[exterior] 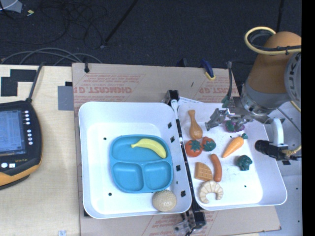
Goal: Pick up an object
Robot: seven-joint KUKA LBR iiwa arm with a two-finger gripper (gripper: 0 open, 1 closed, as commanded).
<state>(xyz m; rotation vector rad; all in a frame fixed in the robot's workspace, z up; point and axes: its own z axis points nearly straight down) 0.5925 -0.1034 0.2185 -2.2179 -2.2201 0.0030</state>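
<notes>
From the camera above the bench, you see two shallow white bins side by side. The left white bin [93,132] holds a blue plastic plate with three sections [141,163]. A yellow toy banana [150,146] lies in the top part of that plate. A round beige ball-shaped toy [164,200] sits just below the plate, near the bin's bottom edge.

The right white bin [268,191] holds many toy foods. You see a brown toy chicken leg [195,125], a red toy tomato with a green top [193,147], a red and green toy pepper [208,143], an orange toy carrot [233,146], a red toy sausage [215,166], a tan toy waffle piece [203,171], a pale toy croissant [210,191] and a dark green toy broccoli [244,162].

The grey arm's two-finger gripper [224,118] is at the top of the right bin, above the carrot. A small purple toy [231,126] sits right by it. You cannot tell if the gripper is open, closed or holding anything.
</notes>
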